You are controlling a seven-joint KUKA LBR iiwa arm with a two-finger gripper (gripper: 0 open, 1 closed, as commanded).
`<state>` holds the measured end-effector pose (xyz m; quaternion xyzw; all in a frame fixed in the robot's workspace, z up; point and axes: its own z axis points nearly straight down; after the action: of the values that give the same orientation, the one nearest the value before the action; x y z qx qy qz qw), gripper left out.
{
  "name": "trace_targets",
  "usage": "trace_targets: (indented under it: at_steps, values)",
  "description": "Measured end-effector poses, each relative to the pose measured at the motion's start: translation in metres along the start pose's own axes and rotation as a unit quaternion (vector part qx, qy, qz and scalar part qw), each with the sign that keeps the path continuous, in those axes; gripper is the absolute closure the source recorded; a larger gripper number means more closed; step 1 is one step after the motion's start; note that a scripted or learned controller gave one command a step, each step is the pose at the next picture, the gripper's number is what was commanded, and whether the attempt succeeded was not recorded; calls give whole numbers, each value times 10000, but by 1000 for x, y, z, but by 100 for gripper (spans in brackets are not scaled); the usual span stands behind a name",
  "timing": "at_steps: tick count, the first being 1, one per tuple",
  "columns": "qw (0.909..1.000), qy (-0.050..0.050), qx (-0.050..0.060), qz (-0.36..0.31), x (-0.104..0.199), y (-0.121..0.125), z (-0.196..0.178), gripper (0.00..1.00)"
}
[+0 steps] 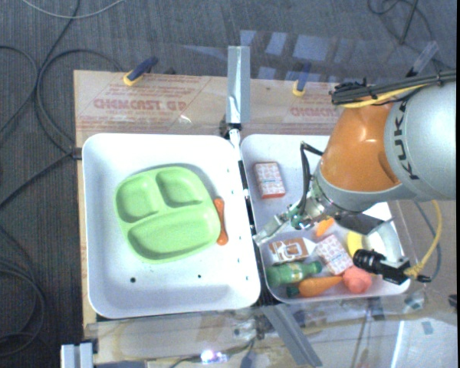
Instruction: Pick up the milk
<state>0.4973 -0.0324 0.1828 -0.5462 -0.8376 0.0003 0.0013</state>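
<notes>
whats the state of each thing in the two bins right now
green tray: flat in the left bin, compartments bare
orange stick: lying beside the tray's right edge
carton: lying flat, right bin, apart from the pile
green bottle: on its side
carrot: lying at the front wall

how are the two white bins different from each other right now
The left bin holds a green divided plate with an orange piece at the plate's right edge; the right bin holds many small food items, such as a carton and a carrot. The arm hangs over the right bin, not the left bin. Both are shallow, white, and side by side.
</notes>
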Motion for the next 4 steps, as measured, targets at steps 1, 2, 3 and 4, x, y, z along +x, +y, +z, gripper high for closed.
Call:
trace_targets:
  at_steps: [1, 2, 3, 4]
  values:
    - [9992, -30, -3, 404, -68, 62, -133, 0]
    - [9991, -1, 9, 416, -9, 40, -17, 0]
    - [9937, -4, 2, -1117, 9, -9, 0, 0]
    - [9912, -12, -11, -1327, 3, -13, -65, 0]
